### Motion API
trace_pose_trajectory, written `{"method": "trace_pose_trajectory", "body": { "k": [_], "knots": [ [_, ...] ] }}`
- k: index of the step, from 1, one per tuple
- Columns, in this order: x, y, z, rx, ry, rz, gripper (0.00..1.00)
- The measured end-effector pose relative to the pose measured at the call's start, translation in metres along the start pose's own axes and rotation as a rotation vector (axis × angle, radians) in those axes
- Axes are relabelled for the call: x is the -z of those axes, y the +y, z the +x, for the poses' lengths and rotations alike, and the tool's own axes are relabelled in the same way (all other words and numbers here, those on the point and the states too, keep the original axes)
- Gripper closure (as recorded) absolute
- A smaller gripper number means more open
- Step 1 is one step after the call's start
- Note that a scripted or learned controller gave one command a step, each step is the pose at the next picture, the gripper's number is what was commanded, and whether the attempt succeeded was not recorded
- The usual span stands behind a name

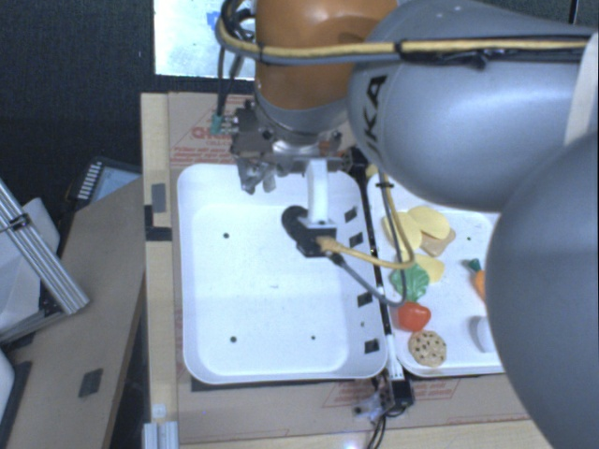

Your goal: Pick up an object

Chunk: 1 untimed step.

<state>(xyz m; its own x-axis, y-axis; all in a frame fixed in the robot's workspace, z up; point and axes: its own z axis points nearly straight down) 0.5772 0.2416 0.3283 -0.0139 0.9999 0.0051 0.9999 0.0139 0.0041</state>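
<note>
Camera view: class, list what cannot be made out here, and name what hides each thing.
Right bin: its far and right parts lie under the grey arm.
Orange object: just a sliver beside the arm; kind unclear.
Pale grey object: cut off by the arm.
Gripper: dim and blurred beneath the wrist; open or shut unreadable.

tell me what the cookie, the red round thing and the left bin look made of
Cookie: tan, matte, dark specks; likely plastic or foam play food, unclear which. Red round thing: smooth, faint sheen, probably plastic. Left bin: white, smooth, rounded corners, looks like moulded plastic.
</note>
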Motion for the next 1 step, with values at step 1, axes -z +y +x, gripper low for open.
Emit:
{"method": "trace_pose_trajectory", "body": {
  "k": [1],
  "knots": [
    [-0.0044, 0.0637, -0.0090, -0.014, -0.004, -0.002, 1.00]
  ]
}}
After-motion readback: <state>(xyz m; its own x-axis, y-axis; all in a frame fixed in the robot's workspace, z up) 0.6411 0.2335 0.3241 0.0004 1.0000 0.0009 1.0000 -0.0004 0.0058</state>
